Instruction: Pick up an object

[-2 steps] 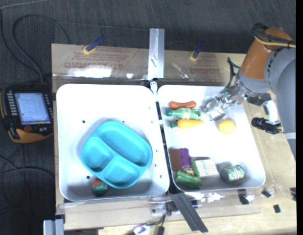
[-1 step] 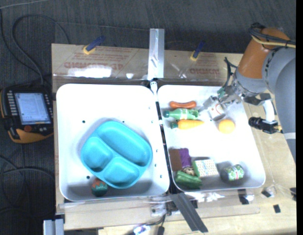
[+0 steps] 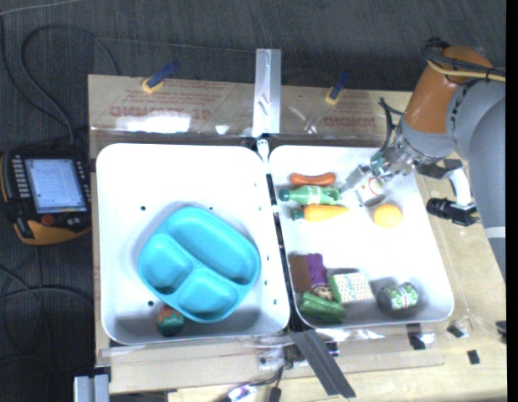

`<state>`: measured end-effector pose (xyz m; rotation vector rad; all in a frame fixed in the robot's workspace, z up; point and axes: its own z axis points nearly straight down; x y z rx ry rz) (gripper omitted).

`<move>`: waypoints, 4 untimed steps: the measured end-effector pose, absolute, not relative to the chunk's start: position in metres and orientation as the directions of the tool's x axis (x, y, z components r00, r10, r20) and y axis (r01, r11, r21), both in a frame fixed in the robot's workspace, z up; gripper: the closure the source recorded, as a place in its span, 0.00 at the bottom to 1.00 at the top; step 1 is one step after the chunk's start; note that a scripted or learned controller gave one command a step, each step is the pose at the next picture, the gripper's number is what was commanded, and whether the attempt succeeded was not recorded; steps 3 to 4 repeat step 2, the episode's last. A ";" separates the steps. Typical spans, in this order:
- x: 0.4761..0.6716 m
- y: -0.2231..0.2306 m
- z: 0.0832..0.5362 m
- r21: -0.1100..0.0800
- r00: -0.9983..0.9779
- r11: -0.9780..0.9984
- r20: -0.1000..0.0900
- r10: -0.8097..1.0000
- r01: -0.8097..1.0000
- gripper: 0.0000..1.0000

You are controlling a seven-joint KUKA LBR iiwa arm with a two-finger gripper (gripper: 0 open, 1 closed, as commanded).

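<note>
- The arm reaches in from the right, and its gripper (image 3: 377,174) hangs over the upper part of the right bin (image 3: 434,258), near the back wall.
- I cannot tell if the gripper is released or clenched; this part is too small and mixed with metal pieces. I see nothing held in it.
- The nearest object is the yellow lemon (image 3: 387,215). It lies just below the gripper, toward the front of the bin, near but not touching.
- The lemon is round, so it has no real long axis and the approach angle matters little.
- To the left of the gripper lies the carrot (image 3: 325,213), with its long axis going left to right. Above it lie the green bottle (image 3: 310,195) and the hot dog (image 3: 313,178), also left to right.
- In my judgement, the lemon is the easiest choice: a short move forward and down.
- The left bin (image 3: 116,224) holds a blue tray (image 3: 200,262), well apart from the gripper.
</note>
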<state>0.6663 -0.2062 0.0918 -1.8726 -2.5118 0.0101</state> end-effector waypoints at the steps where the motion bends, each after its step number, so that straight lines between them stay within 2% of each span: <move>1: 0.668 -0.207 0.102 -0.002 -0.287 0.287 -0.005 0.958 0.958 1.00; 2: 0.641 -0.136 0.205 0.000 -0.219 0.219 -0.001 0.976 0.976 1.00; 4: 0.641 -0.136 0.205 0.000 -0.219 0.219 -0.001 0.976 0.976 1.00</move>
